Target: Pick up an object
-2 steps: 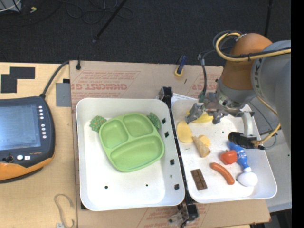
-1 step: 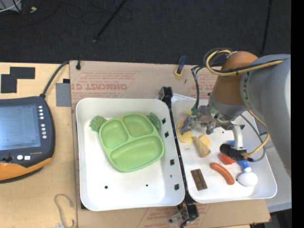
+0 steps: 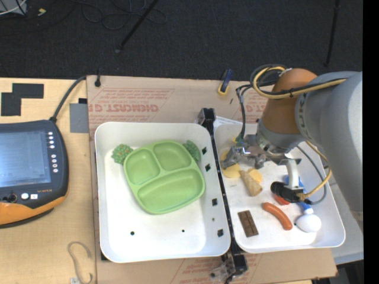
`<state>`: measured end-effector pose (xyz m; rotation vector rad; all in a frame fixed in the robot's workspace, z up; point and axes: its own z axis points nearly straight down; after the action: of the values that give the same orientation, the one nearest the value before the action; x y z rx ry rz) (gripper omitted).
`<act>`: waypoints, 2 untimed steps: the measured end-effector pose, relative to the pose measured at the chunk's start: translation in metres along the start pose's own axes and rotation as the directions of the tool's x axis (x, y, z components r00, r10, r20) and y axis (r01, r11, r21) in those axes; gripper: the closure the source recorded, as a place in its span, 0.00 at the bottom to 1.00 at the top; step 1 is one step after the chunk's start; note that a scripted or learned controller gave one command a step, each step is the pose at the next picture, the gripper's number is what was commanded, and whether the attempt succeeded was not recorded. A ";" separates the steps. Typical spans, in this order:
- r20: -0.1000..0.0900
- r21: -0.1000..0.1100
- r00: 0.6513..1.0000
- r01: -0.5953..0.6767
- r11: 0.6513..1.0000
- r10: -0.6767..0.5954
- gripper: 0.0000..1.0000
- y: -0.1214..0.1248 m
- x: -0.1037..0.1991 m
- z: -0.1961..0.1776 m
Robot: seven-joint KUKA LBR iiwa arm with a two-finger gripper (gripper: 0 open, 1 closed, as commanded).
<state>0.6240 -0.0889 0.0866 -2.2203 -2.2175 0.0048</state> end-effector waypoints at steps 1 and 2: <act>-0.002 0.000 1.000 -0.005 1.000 0.005 1.00 0.000 -0.001 -0.011; 0.000 -0.007 1.000 0.001 1.000 -0.001 1.00 0.009 0.001 -0.068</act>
<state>0.6334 -0.0875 0.1551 -2.2223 -2.2225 -0.0022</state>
